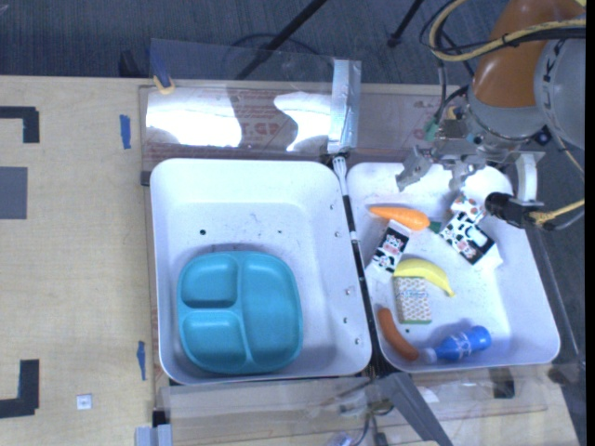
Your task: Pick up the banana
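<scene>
Camera view: curved smooth yellow banana (425,274) in glossy white bin (530,295)

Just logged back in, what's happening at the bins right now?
The grey KUKA arm's two-finger gripper hangs open over the far end of the right white bin, holding nothing. The yellow banana it is meant to pick up lies untouched mid-bin, nearer the camera than the gripper, beside an orange carrot, two black-and-white cartons, a tan sponge block, a reddish-brown sausage and a blue bottle. The left white bin holds a teal divided plate.
</scene>
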